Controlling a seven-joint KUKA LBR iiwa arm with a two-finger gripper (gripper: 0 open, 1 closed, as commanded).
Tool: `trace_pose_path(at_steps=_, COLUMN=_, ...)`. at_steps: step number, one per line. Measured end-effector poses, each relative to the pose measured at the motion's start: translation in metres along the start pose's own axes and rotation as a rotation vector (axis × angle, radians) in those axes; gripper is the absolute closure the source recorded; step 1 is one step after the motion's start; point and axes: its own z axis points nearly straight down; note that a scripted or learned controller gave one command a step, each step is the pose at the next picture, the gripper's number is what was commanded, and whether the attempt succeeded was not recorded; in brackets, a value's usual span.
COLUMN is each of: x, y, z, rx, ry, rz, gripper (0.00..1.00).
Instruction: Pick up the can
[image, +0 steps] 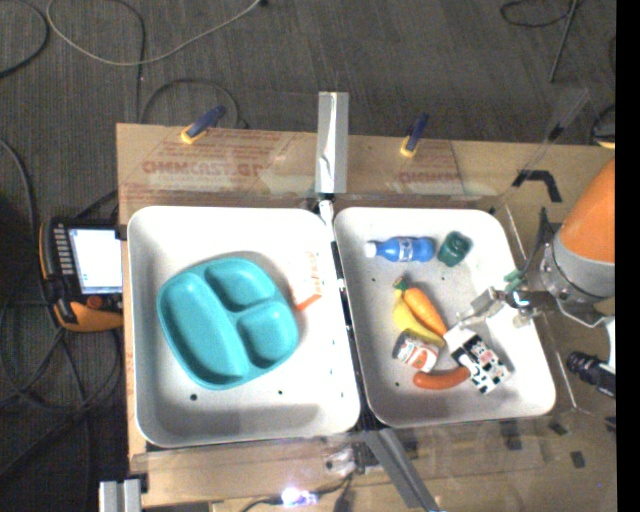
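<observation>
Teal divided plate (232, 320) in left bin (150, 400); blue bottle (402, 249), carrot (424, 309), sausage (440, 379) in right bin (530, 395).

Right bin (520, 400) with small can (414, 352) beside carrot (424, 308), sausage (440, 379), blue bottle (402, 248); gripper (490, 303) above bin's right side; teal divided plate (232, 320) in left bin (150, 400).

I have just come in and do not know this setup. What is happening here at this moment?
A robot arm reaches in from the right over the right bin. Its end effector hovers near that bin's right side, holding nothing that can be seen. The can lies lower in the same bin, untouched, beside a carrot and a sausage. A bottle lies near the bin's top. The left bin holds a teal tray.
</observation>
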Motion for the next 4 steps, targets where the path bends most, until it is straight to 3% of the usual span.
trace_pose_path(at_steps=1, x=-0.012, y=0.027, z=0.083, rx=-0.003, ry=0.01, rz=0.268, gripper=0.0)
trace_pose_path(at_steps=2, x=-0.01, y=0.036, z=0.092, rx=-0.013, ry=0.014, rz=0.242, gripper=0.0)
trace_pose_path(at_steps=3, x=-0.014, y=0.081, z=0.065, rx=0.0, ry=0.004, rz=0.424, gripper=0.0)
trace_pose_path(at_steps=4, x=-0.005, y=0.125, z=0.095, rx=0.025, ry=0.013, rz=0.448, gripper=0.0)
